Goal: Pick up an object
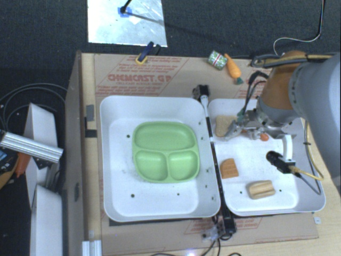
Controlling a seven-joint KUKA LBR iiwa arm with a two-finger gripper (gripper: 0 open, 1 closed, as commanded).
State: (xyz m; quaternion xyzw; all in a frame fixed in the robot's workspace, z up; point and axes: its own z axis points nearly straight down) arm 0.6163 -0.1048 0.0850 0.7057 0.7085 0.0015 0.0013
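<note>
Over the right bin [306, 199], the tool [238, 128] hangs low at the far end, seemingly lined up for a grab. Whether it is open or closed, or has hold of anything, I cannot tell. A pale tan piece [222, 125] lies just beside it, toward the divider. An orange wedge [229, 168] sits nearer to me, and a wooden block [260, 189] farther still. Well apart, a green tray [165, 151] rests in the left bin [114, 137].
</note>
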